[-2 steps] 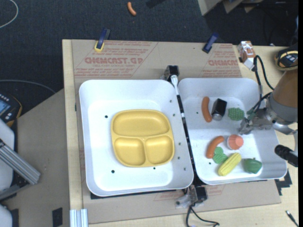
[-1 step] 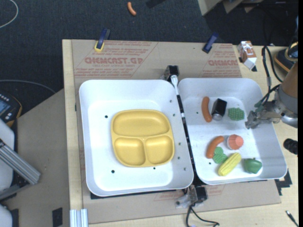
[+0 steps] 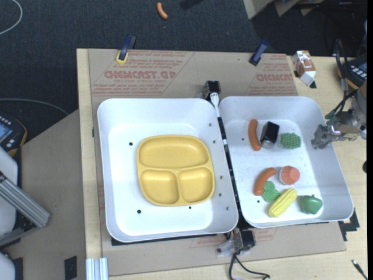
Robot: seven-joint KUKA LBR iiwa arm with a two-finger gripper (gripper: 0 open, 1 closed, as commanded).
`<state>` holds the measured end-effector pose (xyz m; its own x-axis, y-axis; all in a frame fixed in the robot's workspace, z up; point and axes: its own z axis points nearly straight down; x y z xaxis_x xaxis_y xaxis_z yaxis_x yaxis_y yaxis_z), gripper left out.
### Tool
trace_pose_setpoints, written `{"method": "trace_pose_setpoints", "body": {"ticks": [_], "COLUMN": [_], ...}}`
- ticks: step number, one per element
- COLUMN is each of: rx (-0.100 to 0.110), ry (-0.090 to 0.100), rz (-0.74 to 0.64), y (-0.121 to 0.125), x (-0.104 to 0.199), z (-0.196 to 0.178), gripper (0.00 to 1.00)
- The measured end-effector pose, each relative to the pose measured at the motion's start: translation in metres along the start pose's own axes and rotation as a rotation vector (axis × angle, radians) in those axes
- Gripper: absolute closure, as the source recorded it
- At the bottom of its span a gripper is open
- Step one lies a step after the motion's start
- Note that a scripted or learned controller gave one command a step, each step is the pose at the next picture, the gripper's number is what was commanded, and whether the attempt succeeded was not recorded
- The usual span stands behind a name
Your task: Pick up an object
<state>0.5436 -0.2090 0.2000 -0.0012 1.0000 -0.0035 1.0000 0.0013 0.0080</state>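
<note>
So basically nothing's picked up yet, as far as I can tell. Going big to small:

The tabletop (image 3: 87,156) carries two white bins side by side. The left bin (image 3: 116,127) has just a yellow tray (image 3: 175,169) with three compartments sitting in the middle of it, flat.

The right bin (image 3: 332,179) is where all the pickable stuff is, and every piece is lying on the bin floor. Toward the back: a sausage (image 3: 253,135), a black block (image 3: 269,133) right beside it, and a green bumpy thing (image 3: 291,140) next to that. Toward the front: corn (image 3: 281,202), a green pepper (image 3: 310,203) near it, a second sausage (image 3: 263,180) touching a small green piece (image 3: 270,192), and a reddish round item (image 3: 289,175) just above the corn.

The claw (image 3: 322,137) is at the right rim of that bin, on the back half, nearest to the green bumpy thing but apart from it. Nothing sits in it that I can see. Whether it's released or clenched, I honestly can't tell; it's too small and blurry there.

My read: the pick is all still ahead. It needs to get over one item, come down, grab and lift. That back cluster looks like the closest candidate.
</note>
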Motion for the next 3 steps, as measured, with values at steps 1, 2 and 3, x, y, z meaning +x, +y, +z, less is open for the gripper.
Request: {"method": "trace_pose_setpoints", "body": {"ticks": [1,2,3], "rx": [0.002,0.004,0.005], "ry": [0.0,0.003,0.004], "rz": [0.0,-0.005,-0.005], "y": [0.002,0.009,0.027], "x": [0.0,0.05,0.111], "z": [-0.027,-0.037,-0.031], "gripper": [1.0,1.0,1.0]}}
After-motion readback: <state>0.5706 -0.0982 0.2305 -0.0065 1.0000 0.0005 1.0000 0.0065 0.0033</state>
